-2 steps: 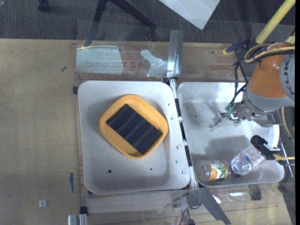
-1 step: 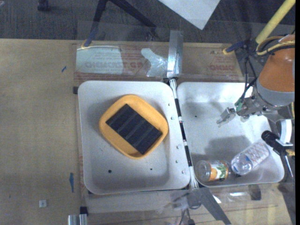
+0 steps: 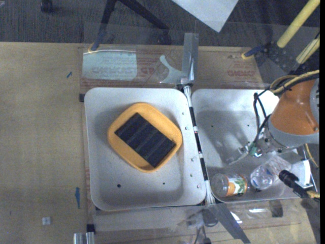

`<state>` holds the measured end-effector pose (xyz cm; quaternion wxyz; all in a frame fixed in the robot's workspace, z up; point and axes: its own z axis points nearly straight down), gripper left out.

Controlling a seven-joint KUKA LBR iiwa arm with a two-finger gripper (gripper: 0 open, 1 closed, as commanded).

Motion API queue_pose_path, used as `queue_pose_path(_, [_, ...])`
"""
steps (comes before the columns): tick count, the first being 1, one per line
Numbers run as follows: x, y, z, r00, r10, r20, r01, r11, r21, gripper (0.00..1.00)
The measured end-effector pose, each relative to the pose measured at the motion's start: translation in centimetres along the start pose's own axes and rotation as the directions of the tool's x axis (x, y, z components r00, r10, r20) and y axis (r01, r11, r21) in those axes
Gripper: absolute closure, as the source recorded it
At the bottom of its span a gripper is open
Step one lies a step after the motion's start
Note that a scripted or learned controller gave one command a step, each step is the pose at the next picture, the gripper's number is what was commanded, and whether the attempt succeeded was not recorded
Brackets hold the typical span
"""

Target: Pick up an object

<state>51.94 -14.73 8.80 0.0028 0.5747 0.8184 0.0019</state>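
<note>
Arm (image 3: 294,113) hung over right bin's (image 3: 223,111) front-right corner, likely lining up on the bottle (image 3: 265,176) beside the jar (image 3: 231,184); gripper (image 3: 256,149) state unclear.

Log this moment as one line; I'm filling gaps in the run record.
arm: over right bin | tool: low, grip unclear | bottle: lying at front wall | orange tray: left bin

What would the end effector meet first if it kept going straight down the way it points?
Probably the clear plastic bottle lying in the right bin, just under the end effector. Depth is hard to judge from above; it could instead land on bin floor beside it.
</note>
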Motion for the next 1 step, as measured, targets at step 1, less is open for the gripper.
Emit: queue_pose_path(1, [-0.73,-2.94,-3.2,0.999,0.032,-0.001,-0.032,0.999,0.005,0.0])
